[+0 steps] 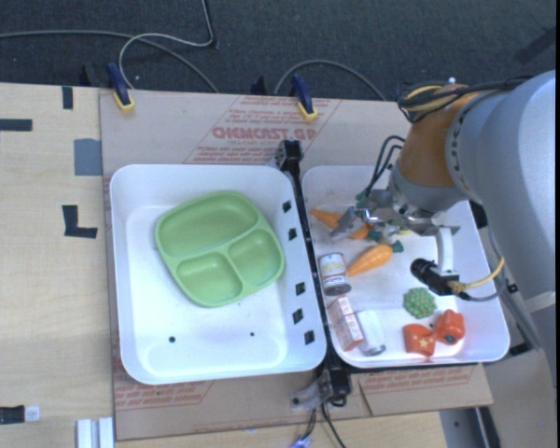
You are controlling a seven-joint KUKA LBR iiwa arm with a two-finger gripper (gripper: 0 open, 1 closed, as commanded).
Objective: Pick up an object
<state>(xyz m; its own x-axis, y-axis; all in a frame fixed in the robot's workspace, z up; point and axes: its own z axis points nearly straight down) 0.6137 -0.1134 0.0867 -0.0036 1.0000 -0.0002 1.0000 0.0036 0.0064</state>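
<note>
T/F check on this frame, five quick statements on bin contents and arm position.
1. The green divided plate lies in the left bin. True.
2. The end effector is over the left bin. False: it is over the right bin.
3. A toy carrot lies in the right bin. True.
4. The broccoli piece sits on the plate. False: it is in the right bin.
5. Both bins are blue. False: white.

Robot lab test bench

Two white bins sit on cardboard clamped to a wooden bench; cables trail over dark carpet behind the bins.
</note>
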